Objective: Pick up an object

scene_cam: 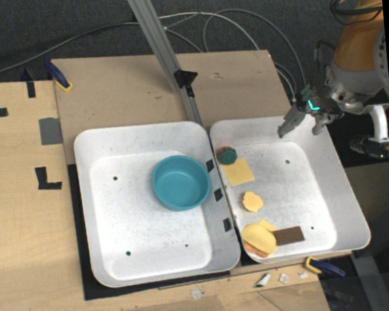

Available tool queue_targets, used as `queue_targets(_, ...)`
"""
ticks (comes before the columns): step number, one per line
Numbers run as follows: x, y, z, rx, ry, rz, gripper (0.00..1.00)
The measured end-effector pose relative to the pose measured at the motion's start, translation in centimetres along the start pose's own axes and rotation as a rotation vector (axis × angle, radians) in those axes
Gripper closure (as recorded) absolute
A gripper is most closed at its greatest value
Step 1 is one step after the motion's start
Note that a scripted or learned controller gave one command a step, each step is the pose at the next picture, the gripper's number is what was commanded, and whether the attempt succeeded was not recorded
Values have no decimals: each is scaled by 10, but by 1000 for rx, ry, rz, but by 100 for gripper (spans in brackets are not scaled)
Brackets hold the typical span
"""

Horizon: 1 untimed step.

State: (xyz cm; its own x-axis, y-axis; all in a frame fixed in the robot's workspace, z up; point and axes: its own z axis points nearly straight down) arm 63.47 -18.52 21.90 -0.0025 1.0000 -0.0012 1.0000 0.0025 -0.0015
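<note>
Claw (304, 124) spread open, empty, over right bin's (335, 192) far edge — yellow square (238, 173) well to its left.

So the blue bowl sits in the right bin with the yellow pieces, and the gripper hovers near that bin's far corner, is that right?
Not quite. The camera view shows the blue bowl in the left bin, alone. The yellow pieces lie in the right bin, and the gripper hovers near that bin's far corner.

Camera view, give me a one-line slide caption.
Open gripper hovers over the right bin's far edge; blue bowl sits in the left bin.
</note>
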Motion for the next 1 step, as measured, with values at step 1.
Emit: queue_targets(1,4,-1,65,6,2,0,0)
